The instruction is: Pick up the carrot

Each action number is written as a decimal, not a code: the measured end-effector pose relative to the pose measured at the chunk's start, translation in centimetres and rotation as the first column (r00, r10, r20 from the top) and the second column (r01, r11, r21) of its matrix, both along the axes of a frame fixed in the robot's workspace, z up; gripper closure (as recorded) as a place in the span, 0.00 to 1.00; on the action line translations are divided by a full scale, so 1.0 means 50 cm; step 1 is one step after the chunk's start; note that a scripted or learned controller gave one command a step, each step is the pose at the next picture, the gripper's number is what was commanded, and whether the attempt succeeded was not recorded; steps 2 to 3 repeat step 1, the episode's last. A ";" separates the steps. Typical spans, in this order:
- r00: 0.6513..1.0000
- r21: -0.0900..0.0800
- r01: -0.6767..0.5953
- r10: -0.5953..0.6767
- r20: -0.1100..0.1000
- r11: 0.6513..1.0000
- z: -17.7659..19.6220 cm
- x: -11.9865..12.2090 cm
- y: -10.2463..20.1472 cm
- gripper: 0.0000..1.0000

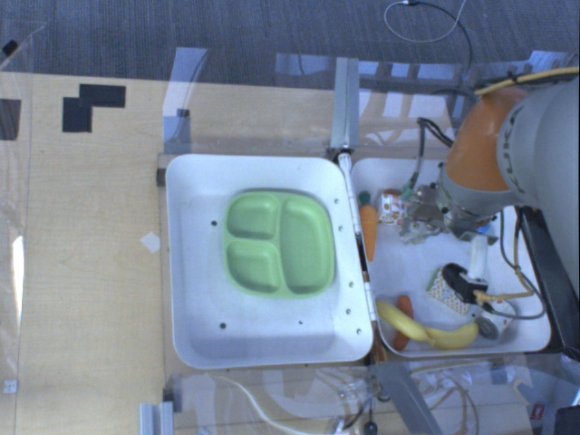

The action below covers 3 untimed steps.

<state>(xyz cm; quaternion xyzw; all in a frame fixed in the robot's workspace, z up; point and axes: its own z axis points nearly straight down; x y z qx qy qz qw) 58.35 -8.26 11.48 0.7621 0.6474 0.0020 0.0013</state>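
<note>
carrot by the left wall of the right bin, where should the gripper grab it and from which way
Probably across the orange body of the carrot, near its middle, coming straight down. It lies flat and lengthwise along the bin wall, green top toward the far end, so the wall-side finger has little room. The gripper is just right of it, above the bin floor.

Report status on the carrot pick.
Gripper low in right white bin, nothing seen held. Orange carrot against bin's left wall, untouched. Small red-white packet between them.

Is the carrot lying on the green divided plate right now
No, the carrot lies in the right bin against its left wall, while the green plate sits in the left bin.
</note>
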 end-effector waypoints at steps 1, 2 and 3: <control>0.988 -0.001 -0.154 0.154 0.001 0.988 0.176 -0.067 0.004 1.00; 0.988 -0.001 -0.154 0.154 0.001 0.988 0.176 -0.067 0.004 1.00; 0.988 -0.001 -0.154 0.154 0.001 0.988 0.176 -0.067 0.004 1.00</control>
